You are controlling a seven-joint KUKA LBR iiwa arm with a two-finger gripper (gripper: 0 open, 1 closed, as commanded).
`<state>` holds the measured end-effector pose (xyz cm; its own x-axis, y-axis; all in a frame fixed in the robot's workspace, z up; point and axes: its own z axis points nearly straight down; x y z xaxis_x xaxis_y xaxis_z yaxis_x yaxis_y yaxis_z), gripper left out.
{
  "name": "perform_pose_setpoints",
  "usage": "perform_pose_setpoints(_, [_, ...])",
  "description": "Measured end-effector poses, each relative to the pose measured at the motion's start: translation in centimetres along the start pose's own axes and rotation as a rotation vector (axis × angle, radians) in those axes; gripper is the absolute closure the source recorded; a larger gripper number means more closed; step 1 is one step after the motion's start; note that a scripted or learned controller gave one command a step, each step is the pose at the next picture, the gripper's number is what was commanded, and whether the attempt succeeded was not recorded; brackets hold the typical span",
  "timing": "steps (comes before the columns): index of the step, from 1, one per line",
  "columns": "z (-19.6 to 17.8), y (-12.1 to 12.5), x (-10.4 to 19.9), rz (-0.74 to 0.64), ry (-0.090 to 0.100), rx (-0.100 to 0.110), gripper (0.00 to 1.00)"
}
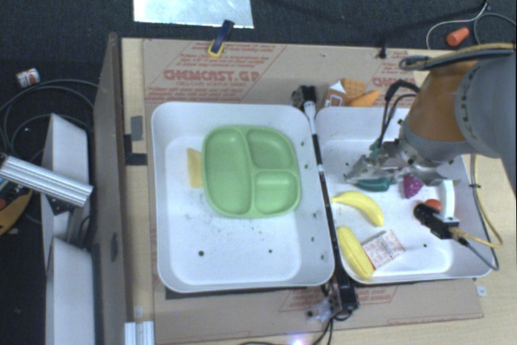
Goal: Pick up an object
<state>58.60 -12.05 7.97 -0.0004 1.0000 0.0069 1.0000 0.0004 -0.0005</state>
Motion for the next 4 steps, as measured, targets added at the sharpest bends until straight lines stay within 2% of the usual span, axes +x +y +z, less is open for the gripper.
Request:
perform_pose_setpoints(1, [-2.1,0.5,-0.1,-0.003,-0.004,-0.015,1.00])
perform_pose_setpoints(2, [-2.0,0.5,-0.1,-0.003,-0.004,-0.013,0.00])
perform_pose_setpoints(3, [-0.5,-3.0,-7.8,0.001,0.002,0.003,0.00])
perform_pose_setpoints(4, [-1.6,-2.8,-7.7,-0.002,-0.005,-0.004,1.00])
